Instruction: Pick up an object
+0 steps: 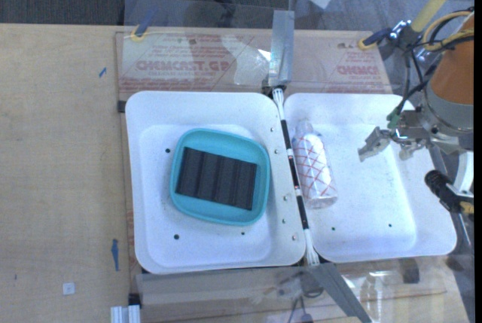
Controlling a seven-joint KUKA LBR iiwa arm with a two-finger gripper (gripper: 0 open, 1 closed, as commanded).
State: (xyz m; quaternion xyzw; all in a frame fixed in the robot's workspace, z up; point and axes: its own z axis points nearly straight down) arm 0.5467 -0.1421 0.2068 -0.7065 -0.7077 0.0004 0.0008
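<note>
Two shallow white plastic bins sit side by side on the pale wooden bench, and each carries one item. The left bin point(151, 163) holds a teal rounded-square plastic tray with a dark ribbed insert point(220, 176), lying flat near the bin's middle. The right bin point(392, 223) holds a clear cylindrical plastic packet with a red crisscross pattern point(312, 171), lying on its side close against the divider between the bins, its long axis running roughly front to back. The grey arm with its orange band point(456, 77) reaches in from the right, and its two-finger gripper point(384, 139) hangs over the right bin's upper right part, well apart from the packet and carrying nothing; the fingers look parted, though the slanted view makes the gap hard to read. The packet seems the likelier target, since it lies in the bin beneath the gripper. Its place tight to the bin's wall probably leaves little room for a finger on that side, so a grasp across its narrow width, with fingers closing along the divider's direction, appears more workable. The rounded, glossy wrap may slip or roll if pinched off-centre, so a descent centred over its middle seems wise
</note>
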